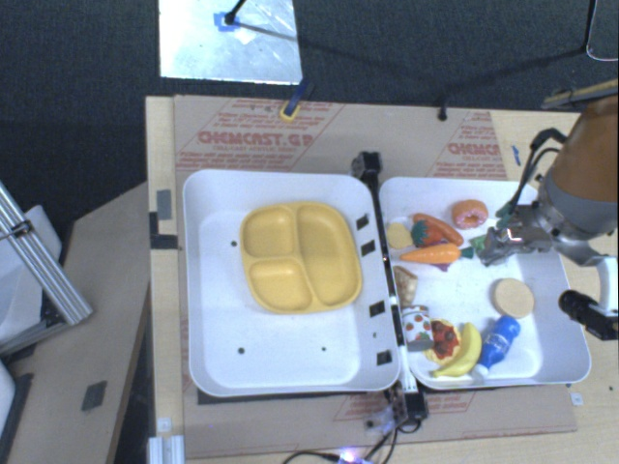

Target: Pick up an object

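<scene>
Hand low in the right bin, nearest the carrot.

The hand [500, 243] sits right of centre in the frame; I cannot tell its state. Just to its left lies the orange plastic carrot [431, 254], long axis left-right, green tip toward the hand. A pink doughnut [470, 213] sits above, a tan round biscuit [512, 298] below, both near.

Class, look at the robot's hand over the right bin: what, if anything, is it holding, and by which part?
It cannot be told. The hand sits low in the right bin, beside the green end of the carrot, but no object shows in its grip.
</scene>
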Robot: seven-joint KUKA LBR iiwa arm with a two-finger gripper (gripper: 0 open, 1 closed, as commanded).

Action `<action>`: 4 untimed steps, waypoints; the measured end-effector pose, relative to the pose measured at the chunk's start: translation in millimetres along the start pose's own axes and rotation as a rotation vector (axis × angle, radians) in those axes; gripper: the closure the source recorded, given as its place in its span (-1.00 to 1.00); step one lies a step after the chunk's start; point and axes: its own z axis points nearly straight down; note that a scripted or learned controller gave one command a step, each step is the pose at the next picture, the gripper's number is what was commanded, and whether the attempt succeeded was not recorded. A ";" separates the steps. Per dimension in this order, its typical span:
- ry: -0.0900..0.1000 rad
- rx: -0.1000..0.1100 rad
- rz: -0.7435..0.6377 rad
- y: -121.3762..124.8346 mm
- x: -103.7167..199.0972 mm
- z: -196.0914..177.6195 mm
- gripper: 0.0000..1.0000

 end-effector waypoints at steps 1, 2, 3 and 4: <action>0.001 -0.001 -0.004 41.2 38.6 -5.7 1.00; 0.001 0.004 -0.002 50.5 58.0 9.8 1.00; 0.001 0.002 0.004 37.9 54.2 -7.4 1.00; 0.000 0.002 0.005 43.0 46.8 -5.4 1.00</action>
